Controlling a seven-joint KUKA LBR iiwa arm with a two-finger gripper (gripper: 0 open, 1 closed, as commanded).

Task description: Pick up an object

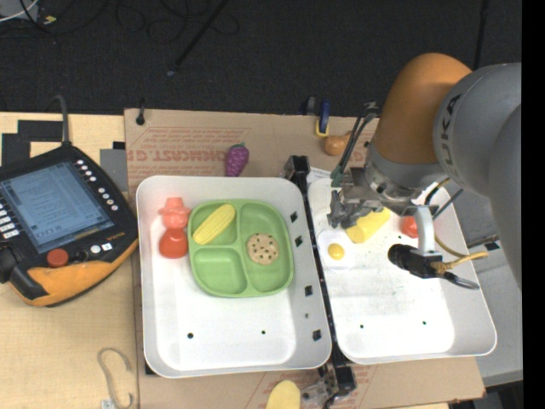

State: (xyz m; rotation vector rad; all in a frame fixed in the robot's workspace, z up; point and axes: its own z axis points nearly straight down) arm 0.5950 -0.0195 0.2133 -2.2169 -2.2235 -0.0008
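A yellow rounded toy lies at the near edge of the worktop, well below my claw and outside both bins. My claw hangs over the far left corner of the right bin; from this angle I cannot tell whether it is apart or together, and nothing is seen held in it.

Candidate objects in the right bin:
- A yellow block lies just to the right of my claw. Whether it touches the claw I cannot tell.
- A fried-egg toy lies just below my claw, on the near side.
- A small red piece lies farther right, beyond the yellow block.

Across the divider to my claw's left, the left bin holds a green divided plate.
- A corn cob lies in the plate's far left compartment.
- A cookie lies in its right compartment.
- A pink and red figure stands just beyond the plate's left rim.

Behind the bins, on the cardboard sheet:
- A purple grape bunch lies up and to the left of my claw.
- An orange piece lies straight beyond my claw.

A teach pendant rests far left on the worktop.
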